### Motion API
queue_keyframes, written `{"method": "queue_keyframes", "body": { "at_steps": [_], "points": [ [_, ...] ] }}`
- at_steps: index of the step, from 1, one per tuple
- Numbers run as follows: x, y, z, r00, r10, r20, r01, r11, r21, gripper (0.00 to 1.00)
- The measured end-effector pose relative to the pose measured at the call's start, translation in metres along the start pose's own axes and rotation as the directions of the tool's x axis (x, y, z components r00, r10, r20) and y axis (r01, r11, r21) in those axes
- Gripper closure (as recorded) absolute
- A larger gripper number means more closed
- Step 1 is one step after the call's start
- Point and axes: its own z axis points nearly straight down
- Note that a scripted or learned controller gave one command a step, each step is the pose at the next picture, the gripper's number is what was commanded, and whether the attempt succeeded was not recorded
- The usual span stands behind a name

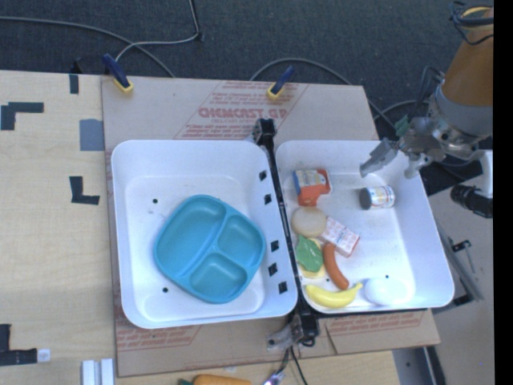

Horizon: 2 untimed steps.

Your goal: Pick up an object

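Note:
The right bin (pixel 417 239) holds several small items: a red and white carton (pixel 311 184), a small can lying on its side (pixel 377 196), a beige round bun (pixel 309 221), a white and red packet (pixel 341 237), a green piece (pixel 309 255), an orange sausage (pixel 335 267), a yellow banana (pixel 333 296) and a white ball (pixel 377 291). My gripper (pixel 393 167) hangs over the bin's far right corner, just above the can. Its fingers stand apart with nothing between them.
A blue divided plate (pixel 210 249) lies in the left bin (pixel 128 215). Both bins rest on a cardboard sheet (pixel 232 111) held by clamps. Cables run behind the bins, and an orange object (pixel 215 379) lies at the front edge.

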Motion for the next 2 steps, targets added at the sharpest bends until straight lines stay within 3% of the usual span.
{"method": "queue_keyframes", "body": {
  "at_steps": [1, 2],
  "points": [
    [0.059, 0.012, 0.167, 1.0, -0.001, -0.002, 0.001, 1.0, 0.003, 0.0],
    [0.051, 0.054, 0.177, 1.0, -0.002, -0.001, 0.002, 1.0, -0.004, 0.0]
  ]
}}
